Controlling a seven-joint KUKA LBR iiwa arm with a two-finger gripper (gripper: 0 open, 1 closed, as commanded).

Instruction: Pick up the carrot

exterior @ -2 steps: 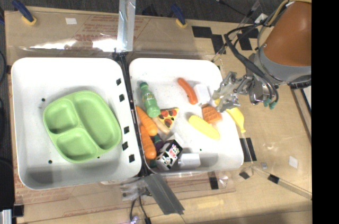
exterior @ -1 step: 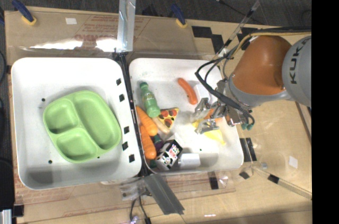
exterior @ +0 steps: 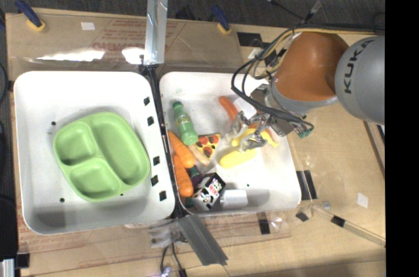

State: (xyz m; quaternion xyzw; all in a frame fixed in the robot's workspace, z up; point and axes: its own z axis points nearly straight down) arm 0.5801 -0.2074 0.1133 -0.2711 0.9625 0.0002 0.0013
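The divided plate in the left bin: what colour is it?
Light green. The divided plate lies in the left bin, clearest in the camera view.

The carrot lies along the right bin's left wall, beside a green bottle. The gripper hovers near a yellow banana. A green tray sits in the left bin.

arm cut off at right edge, gripper partly hidden
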